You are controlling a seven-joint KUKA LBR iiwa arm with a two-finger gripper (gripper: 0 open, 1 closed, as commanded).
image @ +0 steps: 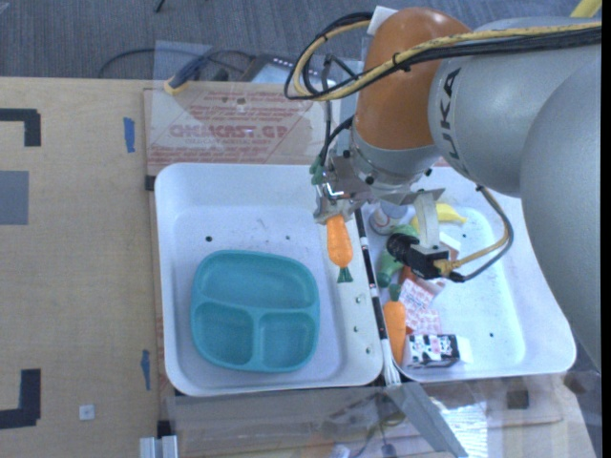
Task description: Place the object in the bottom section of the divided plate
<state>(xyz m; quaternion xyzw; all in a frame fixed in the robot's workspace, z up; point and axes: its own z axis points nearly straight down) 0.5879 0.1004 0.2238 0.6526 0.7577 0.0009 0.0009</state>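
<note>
Arm reaches in from the right, grey body with orange band, wrist hanging over the seam between the two white bins. "KUKA" runs down the grey casing beside the orange band, partly readable.

Left bin carries the teal divided plate: one wide section on the far side, two smaller ones on the near side. Right bin holds loose items: a second carrot, a yellow banana-like piece, something green, a red-and-white packet and a black-and-white carton; printing on both too small to read.

Behind the left bin lies a cardboard sheet with faint red lettering, not legible from here.

Gripper sits just above the left bin's right-hand wall. A toy carrot hangs straight below it, orange body uppermost, green tip down, long axis roughly vertical in view. The carrot's top seems to be between the closed fingers, so I judge it held, though the contact itself is shadowed.

Key relation: the plate lies to the left of the carrot and nearer the camera; the bottom sections are its near edge. Carrot is apart from the plate, over bare bin floor beside the wall.
</note>
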